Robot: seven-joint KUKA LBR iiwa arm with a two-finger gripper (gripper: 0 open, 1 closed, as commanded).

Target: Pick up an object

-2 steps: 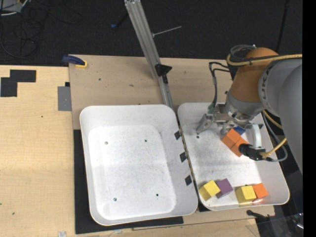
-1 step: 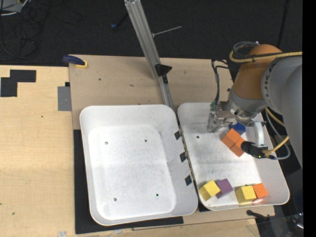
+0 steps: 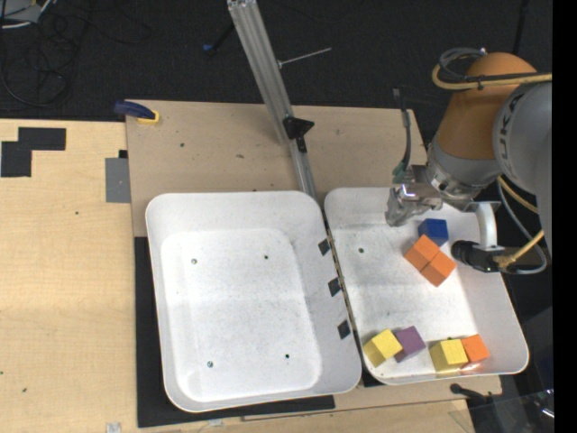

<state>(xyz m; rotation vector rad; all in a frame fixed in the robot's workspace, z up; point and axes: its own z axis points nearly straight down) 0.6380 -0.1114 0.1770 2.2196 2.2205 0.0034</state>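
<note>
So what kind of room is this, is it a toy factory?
Probably a robot lab, not a factory. A grey and orange robot arm reaches over two white bins on a wooden bench, with coloured blocks to practise grabbing and loose cables behind.

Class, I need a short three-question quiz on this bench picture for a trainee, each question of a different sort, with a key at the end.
1. True or false: all the blocks lie in the right bin.
2. Which block lies nearest the gripper? A) blue block B) purple block C) a yellow block
3. Fill in: the large block in the middle of the right bin is ____ in colour.

Key:
1. True; the left bin holds no block.
2. A
3. orange
</note>
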